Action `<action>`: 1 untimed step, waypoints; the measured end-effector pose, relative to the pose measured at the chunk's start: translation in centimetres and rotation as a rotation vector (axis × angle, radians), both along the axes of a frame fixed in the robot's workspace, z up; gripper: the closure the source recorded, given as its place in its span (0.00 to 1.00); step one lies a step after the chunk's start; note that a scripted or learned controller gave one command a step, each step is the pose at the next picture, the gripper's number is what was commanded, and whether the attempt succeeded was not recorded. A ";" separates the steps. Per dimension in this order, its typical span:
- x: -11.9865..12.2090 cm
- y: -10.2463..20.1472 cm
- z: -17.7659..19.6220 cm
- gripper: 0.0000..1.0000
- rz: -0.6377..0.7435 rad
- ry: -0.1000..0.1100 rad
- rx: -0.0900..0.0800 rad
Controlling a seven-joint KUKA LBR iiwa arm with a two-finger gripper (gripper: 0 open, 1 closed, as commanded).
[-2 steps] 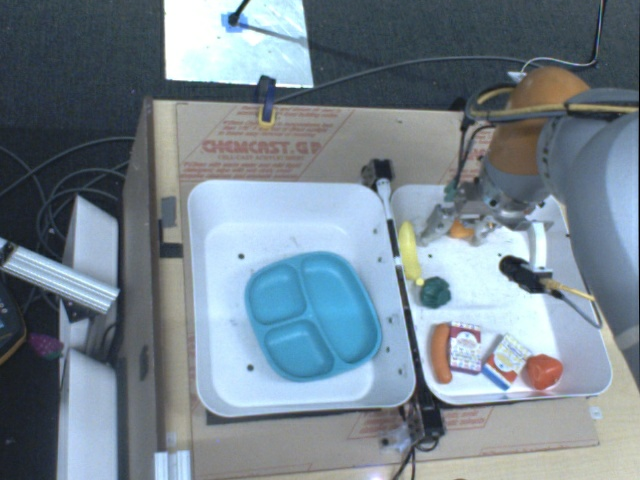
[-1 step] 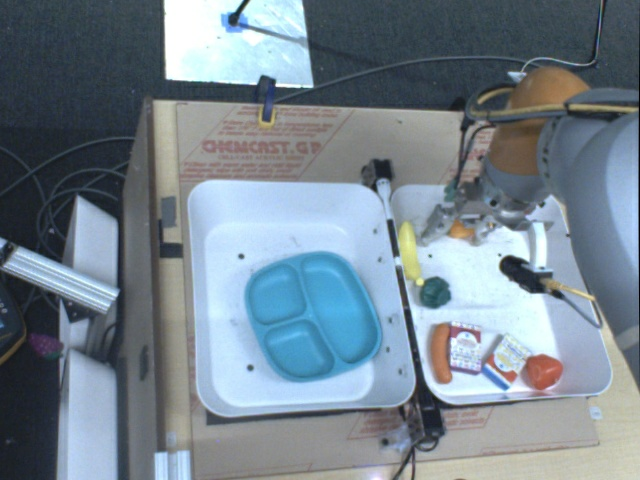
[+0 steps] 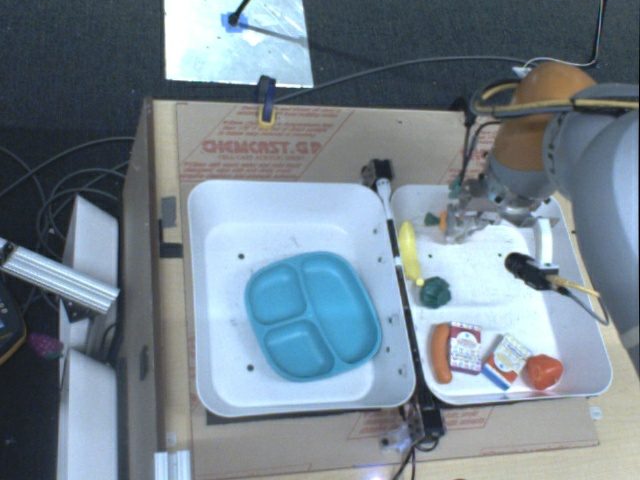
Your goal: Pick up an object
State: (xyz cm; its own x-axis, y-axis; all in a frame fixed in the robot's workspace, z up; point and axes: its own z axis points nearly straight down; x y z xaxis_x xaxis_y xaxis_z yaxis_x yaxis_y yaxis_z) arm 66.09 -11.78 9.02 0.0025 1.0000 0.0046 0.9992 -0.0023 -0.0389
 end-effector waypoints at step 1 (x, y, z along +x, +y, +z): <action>0.1 0.0 0.1 0.00 0.001 -0.006 -0.001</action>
State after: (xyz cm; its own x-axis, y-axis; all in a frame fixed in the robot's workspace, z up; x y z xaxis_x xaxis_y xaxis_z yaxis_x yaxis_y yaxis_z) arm 66.23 -11.74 9.13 0.0016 1.0000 0.0037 0.9995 -0.0015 -0.0328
